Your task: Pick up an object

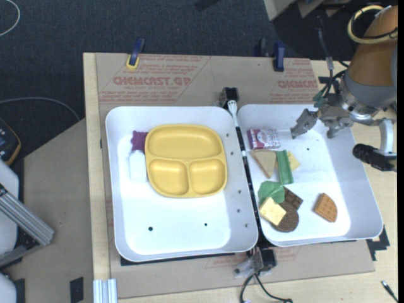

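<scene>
Several food items [284, 194] below-left of gripper [315, 124], apart.

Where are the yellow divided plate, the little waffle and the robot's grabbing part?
yellow plate [185, 159], camera view, centre ridge.
waffle [326, 207], camera view, its middle.
end effector [317, 124], camera view, between fingertips.

Two white bins sat side by side on the bench. The left bin [120, 188] held a yellow divided tray [186, 158], with a purple and white item [137, 153] tucked at the tray's left edge. The right bin [353, 194] held a small packet [263, 138], a tan wedge [266, 163], green pieces [283, 167], a brown cookie [287, 221] and a waffle [326, 207]. The gripper [317, 123] hung over that bin's far part, nothing visible between its fingers.
</scene>
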{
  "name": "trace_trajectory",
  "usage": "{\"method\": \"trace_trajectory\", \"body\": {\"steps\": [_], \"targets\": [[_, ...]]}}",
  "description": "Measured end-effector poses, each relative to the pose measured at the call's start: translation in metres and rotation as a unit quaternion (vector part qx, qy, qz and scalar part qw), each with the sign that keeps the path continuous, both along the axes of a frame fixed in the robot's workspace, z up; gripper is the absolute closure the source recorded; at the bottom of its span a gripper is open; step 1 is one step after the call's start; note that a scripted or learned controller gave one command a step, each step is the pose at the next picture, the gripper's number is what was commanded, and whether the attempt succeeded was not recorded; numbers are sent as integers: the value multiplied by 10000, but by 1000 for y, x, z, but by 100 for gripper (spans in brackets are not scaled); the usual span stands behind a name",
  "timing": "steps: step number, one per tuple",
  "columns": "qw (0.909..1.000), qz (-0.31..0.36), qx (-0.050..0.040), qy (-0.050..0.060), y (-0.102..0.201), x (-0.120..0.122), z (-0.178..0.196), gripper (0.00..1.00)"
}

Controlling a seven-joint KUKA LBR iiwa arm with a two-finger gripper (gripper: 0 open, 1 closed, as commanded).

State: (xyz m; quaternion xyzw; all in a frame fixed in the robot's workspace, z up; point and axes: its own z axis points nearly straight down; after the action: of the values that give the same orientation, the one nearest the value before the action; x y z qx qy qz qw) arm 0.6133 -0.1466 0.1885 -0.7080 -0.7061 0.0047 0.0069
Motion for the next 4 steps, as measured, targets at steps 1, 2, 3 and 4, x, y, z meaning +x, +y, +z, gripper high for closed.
{"method": "trace_trajectory", "body": {"steps": [1, 2, 3, 4], "targets": [[10000, 13, -13, -73, 0, 3, 8, 0], [10000, 14, -5, -44, 5, -5, -39, 0], [10000, 10, -6, -78, 9, -4, -99, 0], [9999, 14, -23, -106, 8, -2, -100, 0]]}}
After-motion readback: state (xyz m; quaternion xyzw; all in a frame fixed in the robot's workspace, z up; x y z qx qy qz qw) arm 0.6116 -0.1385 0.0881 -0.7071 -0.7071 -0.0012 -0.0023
